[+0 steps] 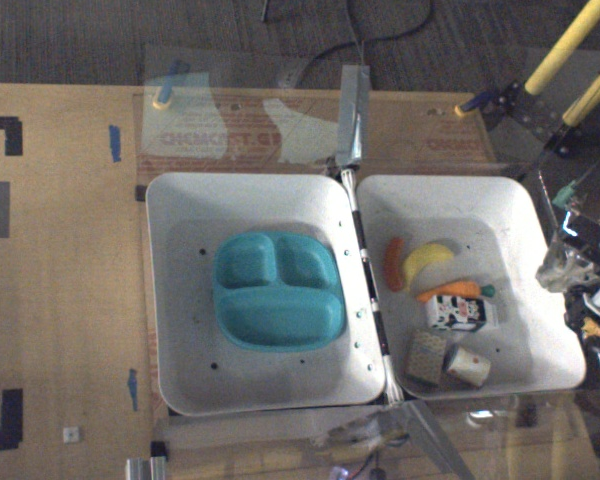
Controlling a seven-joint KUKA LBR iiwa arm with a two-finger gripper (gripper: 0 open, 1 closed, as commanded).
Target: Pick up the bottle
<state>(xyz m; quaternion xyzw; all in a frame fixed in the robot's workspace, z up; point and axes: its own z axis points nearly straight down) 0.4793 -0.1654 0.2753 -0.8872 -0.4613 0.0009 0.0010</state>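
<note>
Lying flat: white bottle [455, 313], black patches, right bin [520, 213]; gripper [568, 268] state unclear.

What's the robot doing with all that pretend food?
Not much yet. The robot's gripper sits at the right edge, just outside the right bin, holding nothing. That bin has a toy banana, a carrot, an orange-red piece, a small cow-print carton, and two small items near the front. The left bin holds a teal divided plate. Nothing has been picked up.
</note>
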